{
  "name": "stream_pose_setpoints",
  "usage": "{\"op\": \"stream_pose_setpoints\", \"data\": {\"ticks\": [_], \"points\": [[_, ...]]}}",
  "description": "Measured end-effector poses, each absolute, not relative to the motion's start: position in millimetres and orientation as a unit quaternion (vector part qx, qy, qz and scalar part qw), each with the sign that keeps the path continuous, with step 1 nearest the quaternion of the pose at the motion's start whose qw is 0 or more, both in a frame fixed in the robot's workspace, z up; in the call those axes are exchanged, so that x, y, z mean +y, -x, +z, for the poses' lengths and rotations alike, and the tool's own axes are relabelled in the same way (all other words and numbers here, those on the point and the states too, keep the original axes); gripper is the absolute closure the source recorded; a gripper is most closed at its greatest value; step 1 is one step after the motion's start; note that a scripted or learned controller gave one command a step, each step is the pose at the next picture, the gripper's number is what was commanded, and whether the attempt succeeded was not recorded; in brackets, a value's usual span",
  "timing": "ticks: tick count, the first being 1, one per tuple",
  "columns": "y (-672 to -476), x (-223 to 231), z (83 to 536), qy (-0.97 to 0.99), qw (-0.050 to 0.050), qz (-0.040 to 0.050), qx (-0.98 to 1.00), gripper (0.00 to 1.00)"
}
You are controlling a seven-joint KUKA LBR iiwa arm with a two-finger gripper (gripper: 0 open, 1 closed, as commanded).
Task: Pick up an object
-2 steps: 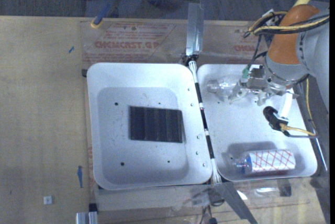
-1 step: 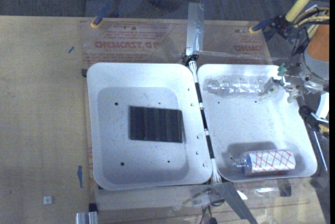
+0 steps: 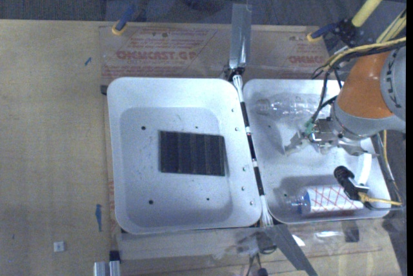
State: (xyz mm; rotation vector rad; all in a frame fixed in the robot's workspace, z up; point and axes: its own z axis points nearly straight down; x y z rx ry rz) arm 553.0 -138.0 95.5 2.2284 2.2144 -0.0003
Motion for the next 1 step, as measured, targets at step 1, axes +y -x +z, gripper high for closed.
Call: {"op": "stream_pose_setpoints", "data": {"ticks": [1], "points": [[-622.2,-145.5,87.5,-0.682,0.002,0.0013,0.731,0.0]]}}
